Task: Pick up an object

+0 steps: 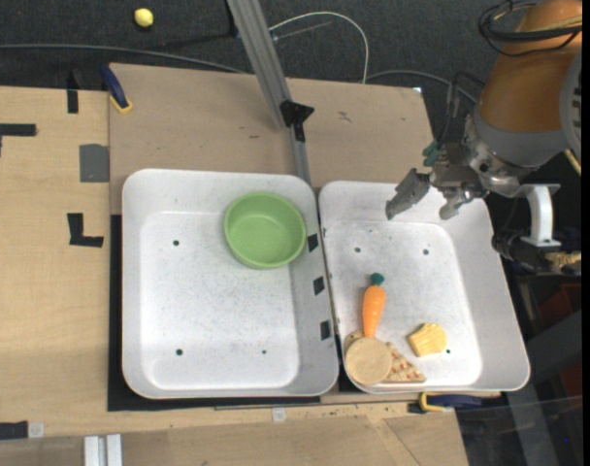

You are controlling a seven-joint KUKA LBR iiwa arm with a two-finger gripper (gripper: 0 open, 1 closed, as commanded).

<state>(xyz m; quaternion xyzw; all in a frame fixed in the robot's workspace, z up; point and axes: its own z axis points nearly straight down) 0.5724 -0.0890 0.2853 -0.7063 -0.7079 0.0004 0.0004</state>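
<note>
1. Left bin (159, 289): green bowl (265, 229) upright, toward the far corner nearest the right bin.
2. Right bin (475, 289): carrot (373, 306) near the middle; tan disc (369, 361) touching the carrot's lower end; yellow block (428, 340) just right of the carrot.
3. Pincer (428, 200) released, fingers spread, gripping nothing, above the far edge of the right bin, well apart from the carrot. Arm (528, 85) comes in from the right.

Orange carrot (373, 309) upright in right bin, near tan disc (368, 361).
</note>
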